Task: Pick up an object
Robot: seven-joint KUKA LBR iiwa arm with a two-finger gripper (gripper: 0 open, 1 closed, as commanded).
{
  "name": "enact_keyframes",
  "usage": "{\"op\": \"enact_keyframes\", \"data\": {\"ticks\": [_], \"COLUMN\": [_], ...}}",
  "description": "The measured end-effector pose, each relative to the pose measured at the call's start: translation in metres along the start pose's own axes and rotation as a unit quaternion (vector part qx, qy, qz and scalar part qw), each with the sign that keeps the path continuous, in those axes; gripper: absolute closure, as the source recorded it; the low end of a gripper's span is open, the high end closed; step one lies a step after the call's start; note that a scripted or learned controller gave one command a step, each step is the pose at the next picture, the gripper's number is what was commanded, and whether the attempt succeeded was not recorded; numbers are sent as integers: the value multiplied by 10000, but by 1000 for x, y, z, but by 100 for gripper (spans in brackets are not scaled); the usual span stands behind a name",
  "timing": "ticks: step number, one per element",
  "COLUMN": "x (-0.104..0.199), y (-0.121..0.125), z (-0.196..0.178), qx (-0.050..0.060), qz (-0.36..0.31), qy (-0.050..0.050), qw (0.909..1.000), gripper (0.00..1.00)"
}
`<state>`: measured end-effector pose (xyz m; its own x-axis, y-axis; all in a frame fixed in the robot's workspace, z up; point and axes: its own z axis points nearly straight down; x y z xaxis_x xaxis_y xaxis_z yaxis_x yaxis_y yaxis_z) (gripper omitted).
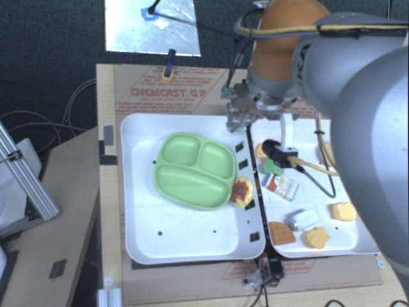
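arm [358, 94]: big grey thing, comes in from the right and hangs over the far right part of the bench, covering a chunk of the right bin's edge

board [172, 91]: brown sheet with red print, both bins sit on it

left bin [185, 235]: white and shallow, holds just two things, the plate and the red bit

right bin [339, 232]: same kind, touching the left bin along a dark divider, holds all the small loose stuff

plate [195, 171]: pale green, three compartments, flat in the middle of the left bin, nothing in the compartments

gripper [238, 119]: sits over the far rim right where the two bins meet; honestly can't tell from this angle if it's spread or pressed together, and I can't see anything pinched in it

packet [283, 187]: colourful little pack, centre-left of the right bin, near the divider

brown piece [281, 233]: near front corner of the right bin, by the divider

white piece [305, 219]: just beside the brown piece, a little further back

yellow block [316, 237]: at the front wall, just beside the white piece

second block [343, 211]: also yellow, toward the right side, apart from the first

red bit [242, 192]: red and yellow, touching the plate's right edge, next to the divider

green bit [275, 168]: tiny, just behind the packet
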<state>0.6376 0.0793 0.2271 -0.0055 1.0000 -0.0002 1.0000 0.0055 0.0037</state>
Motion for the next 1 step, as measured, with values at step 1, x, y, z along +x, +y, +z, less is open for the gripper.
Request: {"op": "enact_keyframes", "data": {"ticks": [1], "x": [7], "y": [-6], "z": [-1], "qx": [13], "qz": [-1], "qy": [1], "qw": [10000], "gripper": [100]}}
